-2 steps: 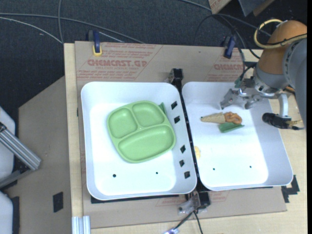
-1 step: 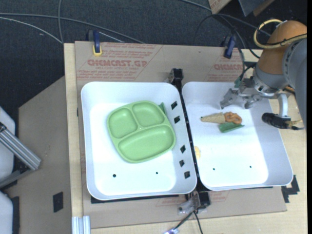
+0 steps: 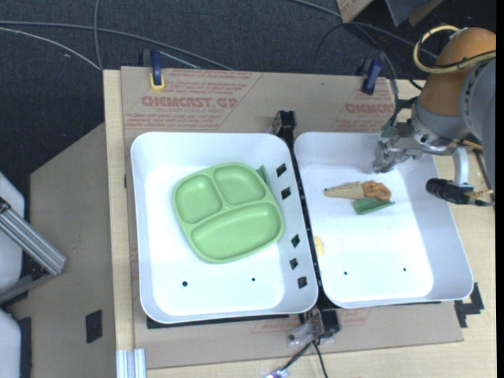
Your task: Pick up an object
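My claw [image 3: 383, 161] sits at the upper right of the frame, over the back edge of the right bin [image 3: 425, 274]; I cannot tell how it is set. It carries nothing I can see. Just below and left of it lie the likely targets, touching one another: a tan cone [image 3: 344, 190], an orange piece [image 3: 377, 190] and a green piece [image 3: 370, 205]. I judge this the approach step; next I'd need to shift down-frame and descend. The left bin [image 3: 157, 235] holds a green divided plate [image 3: 227, 211].
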You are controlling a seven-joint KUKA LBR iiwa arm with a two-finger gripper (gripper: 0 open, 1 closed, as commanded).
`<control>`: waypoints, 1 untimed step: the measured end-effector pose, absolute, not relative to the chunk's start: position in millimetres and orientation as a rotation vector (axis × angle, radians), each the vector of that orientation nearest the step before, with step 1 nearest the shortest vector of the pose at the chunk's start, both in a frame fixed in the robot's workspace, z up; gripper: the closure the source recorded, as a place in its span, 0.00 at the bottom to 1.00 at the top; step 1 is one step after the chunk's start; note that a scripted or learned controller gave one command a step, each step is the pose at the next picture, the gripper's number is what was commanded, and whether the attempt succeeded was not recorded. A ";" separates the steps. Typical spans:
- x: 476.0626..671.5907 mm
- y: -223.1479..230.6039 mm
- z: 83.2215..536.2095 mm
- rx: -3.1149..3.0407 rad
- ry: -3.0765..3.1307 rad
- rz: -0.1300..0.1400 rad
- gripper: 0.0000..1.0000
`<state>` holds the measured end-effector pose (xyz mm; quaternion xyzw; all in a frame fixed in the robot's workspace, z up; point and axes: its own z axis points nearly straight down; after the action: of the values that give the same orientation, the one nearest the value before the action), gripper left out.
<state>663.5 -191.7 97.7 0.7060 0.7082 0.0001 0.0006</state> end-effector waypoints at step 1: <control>659.3 -186.7 144.9 2.217 2.220 0.004 1.00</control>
<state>659.3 -186.7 144.9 0.7067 0.7076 0.0013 0.0019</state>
